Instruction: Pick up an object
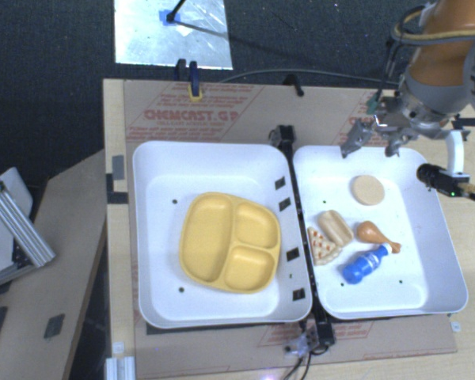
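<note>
Arm [447, 34] cut off at frame edge

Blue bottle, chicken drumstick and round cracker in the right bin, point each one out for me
blue bottle [362, 266], camera view, middle of its body
chicken drumstick [370, 232], camera view, its brown meaty end
round cracker [367, 189], camera view, centre of its flat top

Dark carpet [47, 70], tan bench [79, 212]

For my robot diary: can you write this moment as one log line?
gripper: open, holding nothing | above right bin back edge | cookie nearest
</note>
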Controlling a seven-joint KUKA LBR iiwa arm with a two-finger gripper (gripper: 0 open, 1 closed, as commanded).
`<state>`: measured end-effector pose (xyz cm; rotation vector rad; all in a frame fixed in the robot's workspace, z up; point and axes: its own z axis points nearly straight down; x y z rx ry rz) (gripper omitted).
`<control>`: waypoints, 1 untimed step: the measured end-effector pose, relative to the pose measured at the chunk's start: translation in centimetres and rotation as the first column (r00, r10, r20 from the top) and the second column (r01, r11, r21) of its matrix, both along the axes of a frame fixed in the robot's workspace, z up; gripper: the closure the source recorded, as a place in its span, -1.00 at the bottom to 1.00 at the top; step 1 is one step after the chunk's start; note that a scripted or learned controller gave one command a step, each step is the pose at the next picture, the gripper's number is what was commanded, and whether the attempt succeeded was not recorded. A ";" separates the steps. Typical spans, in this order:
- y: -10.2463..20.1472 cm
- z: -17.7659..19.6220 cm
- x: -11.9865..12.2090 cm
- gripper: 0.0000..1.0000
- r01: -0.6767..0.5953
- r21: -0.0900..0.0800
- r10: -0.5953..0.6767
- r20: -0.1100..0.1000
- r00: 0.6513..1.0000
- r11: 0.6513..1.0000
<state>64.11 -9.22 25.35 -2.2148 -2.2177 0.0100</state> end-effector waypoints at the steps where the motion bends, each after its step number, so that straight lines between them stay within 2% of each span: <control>1: 0.0 0.7 0.2 -1.00 -0.002 -0.001 0.002 0.011 1.000 1.000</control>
